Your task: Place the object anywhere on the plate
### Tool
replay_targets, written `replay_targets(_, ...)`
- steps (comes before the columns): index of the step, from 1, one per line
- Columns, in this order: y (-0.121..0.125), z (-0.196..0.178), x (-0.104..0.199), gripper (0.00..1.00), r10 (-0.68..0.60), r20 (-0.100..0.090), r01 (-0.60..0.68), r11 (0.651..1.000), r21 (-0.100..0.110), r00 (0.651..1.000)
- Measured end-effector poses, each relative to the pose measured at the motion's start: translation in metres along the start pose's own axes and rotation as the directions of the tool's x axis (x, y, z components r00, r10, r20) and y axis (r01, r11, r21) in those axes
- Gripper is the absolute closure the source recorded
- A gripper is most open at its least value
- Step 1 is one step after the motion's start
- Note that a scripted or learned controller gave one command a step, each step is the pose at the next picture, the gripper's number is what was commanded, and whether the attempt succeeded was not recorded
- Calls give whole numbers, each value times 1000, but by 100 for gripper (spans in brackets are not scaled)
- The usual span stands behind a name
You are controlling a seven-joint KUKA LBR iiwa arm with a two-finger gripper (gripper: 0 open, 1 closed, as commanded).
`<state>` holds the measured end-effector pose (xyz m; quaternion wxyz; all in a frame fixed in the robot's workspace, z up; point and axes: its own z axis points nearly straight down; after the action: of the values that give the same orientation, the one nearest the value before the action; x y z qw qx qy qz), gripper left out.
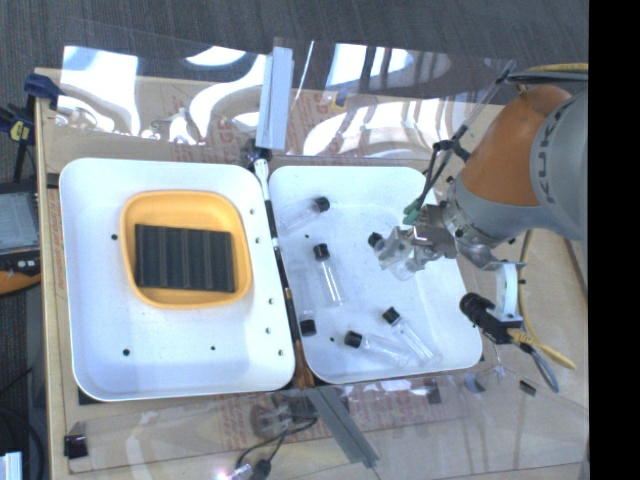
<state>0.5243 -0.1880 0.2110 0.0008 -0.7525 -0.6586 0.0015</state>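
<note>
While the arm (520, 163) reaches in over the right bin (440, 353), its gripper (400, 251) hangs low above the bin's right half, and a clear vial with a black cap (381, 241) sits at the fingertips. The cap pokes out on the side of the fingers that faces the left bin, and the glass body seems to lie between them, but glass and metal blur together there, so whether the fingers are clamped on it, or how far apart they stand, cannot be told.

Away from the fingers toward the left bin, three more capped vials lie on the white floor: one (318, 205) up near the far wall, one (324, 268) about midway to the divider, and a small one (307, 325) close against the divider. On the near side of the fingers lie two more, one (398, 328) just below them and one (365, 344) further toward the bin's front edge.

Well apart from the fingers, across the divider, the yellow plate (180, 213) rests in the left bin (90, 338), with a dark ribbed insert (185, 258) lying in its middle.
</note>
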Motion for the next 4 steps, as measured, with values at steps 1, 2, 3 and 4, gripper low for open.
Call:
replay_targets(1, -43, 47, 27, 100, -227, -4, 227, 974, 3, 974)
replay_targets(2, -57, -1, 67, 100, -334, -1, 334, 942, -2, 942)
replay_targets(3, -58, 40, 71, 100, -602, -3, 602, 798, 1, 798)
replay_targets(4, -58, 40, 71, 0, -602, -3, 602, 798, 0, 798)
